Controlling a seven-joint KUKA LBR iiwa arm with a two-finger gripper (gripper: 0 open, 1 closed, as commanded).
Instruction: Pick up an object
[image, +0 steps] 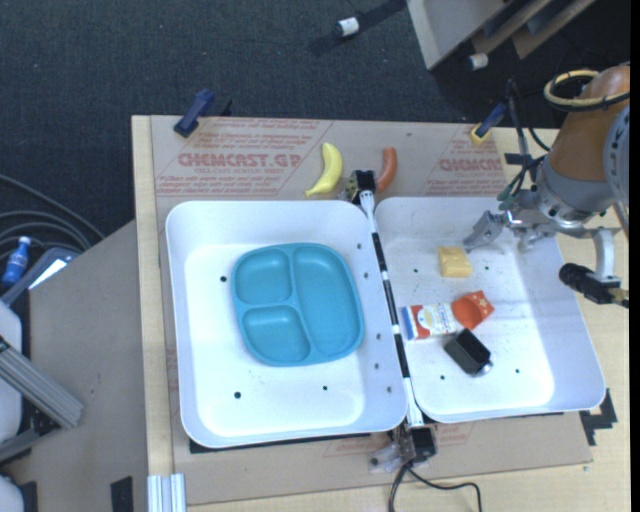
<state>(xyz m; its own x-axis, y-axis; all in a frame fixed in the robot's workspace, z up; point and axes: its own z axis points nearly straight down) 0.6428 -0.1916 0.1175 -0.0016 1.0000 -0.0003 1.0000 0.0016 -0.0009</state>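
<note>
**Inspector A:** The gripper (505, 222) is recorded at about two o'clock in the camera view, over the upper part of the right bin (560, 385). Its fingers (481, 231) are seen spread apart, with nothing held between them.

**Inspector B:** Noted. The contents of that bin are requested.

**Inspector A:** A yellow block (455, 263) is found just beside the gripper, at its seven o'clock, apart from the fingers. An orange-red packet (473, 309) is logged at the bin's centre. At that packet's nine o'clock, touching it, a white carton (424, 322) with a blue end and red markings is observed against the bin's left wall. A black object (467, 352) is recorded at the packet's six o'clock, lying tilted on the bin floor.

**Inspector B:** And the left bin (200, 390)?

**Inspector A:** A blue divided plate (297, 303) with three compartments is seen at its centre.

**Inspector B:** Items on the counter (250, 155) outside the bins?

**Inspector A:** A banana (326, 170) and an orange sausage-shaped item (386, 169) are noted at twelve o'clock, side by side above the gap between the bins. Blue clips (193, 113) are logged at the board's far edge.
</note>
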